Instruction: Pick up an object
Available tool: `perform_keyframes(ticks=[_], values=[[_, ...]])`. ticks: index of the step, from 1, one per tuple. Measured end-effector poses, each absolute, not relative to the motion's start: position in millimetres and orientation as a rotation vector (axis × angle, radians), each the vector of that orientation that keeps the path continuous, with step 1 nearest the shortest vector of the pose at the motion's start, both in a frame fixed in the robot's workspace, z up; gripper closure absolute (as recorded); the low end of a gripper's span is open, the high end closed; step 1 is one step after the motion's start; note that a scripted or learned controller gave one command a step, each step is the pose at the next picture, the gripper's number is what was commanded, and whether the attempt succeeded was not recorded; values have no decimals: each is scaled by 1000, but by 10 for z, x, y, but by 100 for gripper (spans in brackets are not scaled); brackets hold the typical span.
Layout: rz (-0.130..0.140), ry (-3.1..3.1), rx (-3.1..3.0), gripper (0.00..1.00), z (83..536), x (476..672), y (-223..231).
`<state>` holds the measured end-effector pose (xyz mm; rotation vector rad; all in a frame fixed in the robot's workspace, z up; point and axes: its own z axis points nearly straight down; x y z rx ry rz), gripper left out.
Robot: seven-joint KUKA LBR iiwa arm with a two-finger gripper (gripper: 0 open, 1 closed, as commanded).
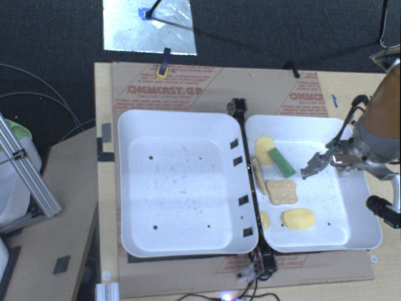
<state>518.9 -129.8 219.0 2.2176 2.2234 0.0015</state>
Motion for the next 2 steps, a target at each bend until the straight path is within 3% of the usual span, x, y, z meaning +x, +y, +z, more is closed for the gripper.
perform_keyframes(ticks=[1,2], values=[[5,2216,2214,0,1366,5828,-1869],[-1,2230,2219,0,1179,5096,-854]])
